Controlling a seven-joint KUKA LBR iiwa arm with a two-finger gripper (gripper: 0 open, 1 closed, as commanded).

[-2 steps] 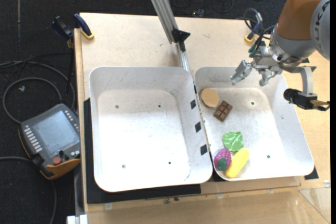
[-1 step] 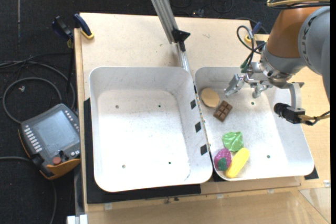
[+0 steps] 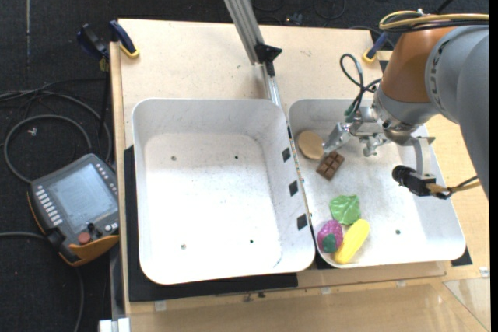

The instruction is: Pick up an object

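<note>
My gripper [image 3: 354,144] hangs over the back of the right bin [image 3: 420,237], open, with nothing between its fingers. Its left fingertip [image 3: 336,139] is just above and right of a brown chocolate-bar piece [image 3: 331,165], apart from it. A tan round disc [image 3: 310,144] lies left of the gripper by the bin's left wall. Toward the front of the bin lie a green leafy piece [image 3: 345,208], a magenta piece [image 3: 329,233] and a yellow banana-shaped piece [image 3: 352,241], bunched together.
The left bin [image 3: 156,120] sits beside the right one, sharing a raised middle wall [image 3: 294,175]. A slanted metal pole [image 3: 237,4] rises behind the bins. A black cable clip [image 3: 412,180] hangs off the arm over the right bin. A teach pendant [image 3: 74,206] lies left of the bench.
</note>
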